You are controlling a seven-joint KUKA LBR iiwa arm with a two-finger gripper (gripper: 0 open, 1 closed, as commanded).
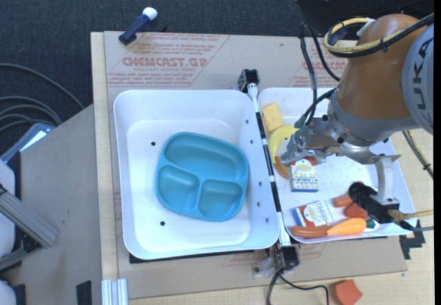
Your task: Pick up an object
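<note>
My gripper [298, 151] hangs low over the left part of the right bin [324, 93], under the grey and orange arm. It is just above a small white carton [304, 177] and right beside a yellow curved piece [282, 139]. A yellow block [272, 116] lies behind it by the bin's left wall, and an orange piece [281, 168] sits against that wall. Toward the front lie a second small carton [315, 213], a carrot [332, 229] and a red-orange piece [354, 211]. I see nothing held in the gripper.
The left bin [131, 159] holds a blue divided plate [202, 175]. A blue and white marker [138, 25] lies on the board behind the bins. An orange block [346, 291] sits on the bench in front of the right bin.
</note>
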